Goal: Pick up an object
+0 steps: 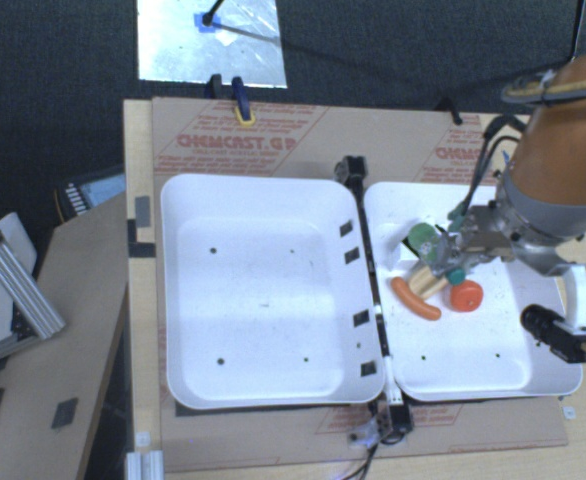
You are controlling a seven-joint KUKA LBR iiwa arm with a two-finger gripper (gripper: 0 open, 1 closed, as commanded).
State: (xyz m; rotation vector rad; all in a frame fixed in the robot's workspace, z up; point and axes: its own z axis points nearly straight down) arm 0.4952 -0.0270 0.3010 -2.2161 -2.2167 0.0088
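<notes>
Two white bins are seen side by side on the tabletop [173, 138]. A small pile of toys is found in the right bin [473, 368]: an orange sausage [416, 299], a red ball [465, 295], a tan block [428, 281] and a green piece [422, 236]. The gripper [451, 258] is held low over the pile. It cannot be told whether anything is gripped. The left bin [263, 298] is shown beside it.

The grey robot arm [563, 193] wore a broad, rounded orange band above its wrist, capped by a pale grey ring with a dark seam. Thin black cables looped down beside the band to a grey metal hand [451, 253] with small teal parts.
</notes>
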